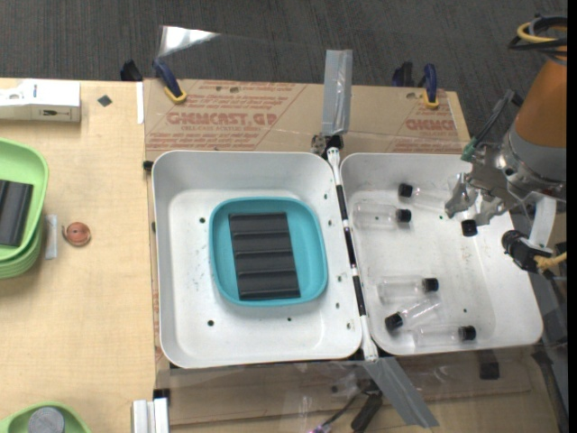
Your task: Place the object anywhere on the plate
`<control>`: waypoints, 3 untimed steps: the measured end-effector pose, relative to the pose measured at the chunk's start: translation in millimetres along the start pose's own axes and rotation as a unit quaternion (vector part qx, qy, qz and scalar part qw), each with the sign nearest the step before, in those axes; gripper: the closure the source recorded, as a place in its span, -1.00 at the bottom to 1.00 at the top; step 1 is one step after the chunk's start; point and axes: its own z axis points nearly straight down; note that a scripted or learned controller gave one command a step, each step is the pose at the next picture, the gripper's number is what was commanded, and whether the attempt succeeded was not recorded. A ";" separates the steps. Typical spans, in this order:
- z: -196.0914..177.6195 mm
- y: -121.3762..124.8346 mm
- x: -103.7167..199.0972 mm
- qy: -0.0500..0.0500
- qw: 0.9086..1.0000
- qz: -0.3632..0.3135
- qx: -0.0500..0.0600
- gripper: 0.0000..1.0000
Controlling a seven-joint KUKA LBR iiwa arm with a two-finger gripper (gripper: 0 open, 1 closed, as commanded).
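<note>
Camera view has the claw low over the right bin, near that bin's far right corner, with the grey arm and its orange band just beyond it toward the edge. Whether the claw is wide or narrow I cannot tell, and nothing can be made out gripped in it. A small black-capped vial lies just below the claw, close enough that contact can't be ruled in or out. More clear vials sit in the same bin: two a little to the claw's left, and a cluster nearer the camera. The teal plate is well to the claw's left, in the other bin, carrying only a dark ribbed insert. By my reading the task is at its start: a vial has yet to be picked, lifted, carried across and set on the plate
</note>
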 end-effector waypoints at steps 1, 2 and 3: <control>32.9 -48.2 66.6 0.004 1.000 -0.026 -0.003 1.00; 8.3 -76.4 123.2 0.004 0.996 -0.089 -0.005 1.00; 32.7 -114.3 173.2 0.003 0.992 -0.123 -0.003 1.00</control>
